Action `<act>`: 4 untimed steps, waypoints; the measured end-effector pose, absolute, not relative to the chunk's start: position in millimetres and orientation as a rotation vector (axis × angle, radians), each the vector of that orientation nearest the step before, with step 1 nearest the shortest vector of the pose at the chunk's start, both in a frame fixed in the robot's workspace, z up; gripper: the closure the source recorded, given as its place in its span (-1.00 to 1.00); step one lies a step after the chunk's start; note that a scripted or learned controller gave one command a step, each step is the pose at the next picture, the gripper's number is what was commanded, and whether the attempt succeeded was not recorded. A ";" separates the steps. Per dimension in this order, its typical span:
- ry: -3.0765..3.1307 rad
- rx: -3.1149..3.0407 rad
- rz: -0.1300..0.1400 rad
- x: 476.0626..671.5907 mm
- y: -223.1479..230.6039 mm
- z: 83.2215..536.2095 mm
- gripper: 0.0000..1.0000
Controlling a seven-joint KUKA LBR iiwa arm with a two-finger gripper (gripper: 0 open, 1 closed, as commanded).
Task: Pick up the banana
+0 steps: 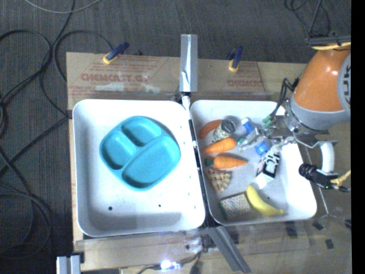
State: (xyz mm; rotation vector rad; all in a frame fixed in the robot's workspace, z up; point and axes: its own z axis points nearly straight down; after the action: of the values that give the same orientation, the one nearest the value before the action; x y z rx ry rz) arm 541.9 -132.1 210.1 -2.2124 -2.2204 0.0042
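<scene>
- The banana [263, 202] lies flat at the near edge of the right bin [296, 196], its curve running from upper left to lower right, not yet lifted.
- The gripper [272, 131] hangs over the far right part of the same bin, well apart from the banana; whether its jaws are apart or together I cannot tell, as the arm's wrist hides them.
- A black-and-white tube [267, 167] sits just beyond the banana's far end, and a grey sponge [234, 204] lies just to its left.
- Two carrots [223, 153] lie further left, clear of the path.
- To do this well, I judge the gripper should move nearer, centre over the banana's middle and close across its narrow width.
- Coming down too far left or too far back risks catching the sponge or tube.
- The blue plate [140, 152] in the left bin [91, 198] plays no part.
</scene>
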 end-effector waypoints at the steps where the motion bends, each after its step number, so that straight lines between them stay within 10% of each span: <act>1: -2.233 -2.202 0.003 519.9 -131.7 251.8 -1.00; 2: -2.098 -2.330 0.006 485.0 -159.2 116.3 -1.00; 4: -2.210 -2.231 -0.007 485.1 -142.2 88.5 -1.00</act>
State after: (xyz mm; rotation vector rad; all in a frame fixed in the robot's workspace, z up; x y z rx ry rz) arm 485.1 -142.2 88.5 -2.2307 -2.2095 -0.0075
